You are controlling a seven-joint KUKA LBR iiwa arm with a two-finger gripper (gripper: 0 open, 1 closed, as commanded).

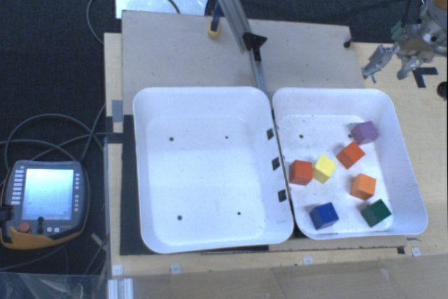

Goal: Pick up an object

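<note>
No text, label or number can be read; the screen of the pendant is lit but too blurred.

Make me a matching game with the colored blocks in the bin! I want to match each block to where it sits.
Blocks:
1. purple block
2. blue block
3. green block
4. yellow block

Places in the right bin:
A. near the front edge, left of the green one
B. touching a red-orange block on its left
C. farthest back, closest to the end effector
D. front right corner, just below an orange block

Pairs: 1-C, 2-A, 3-D, 4-B
</note>
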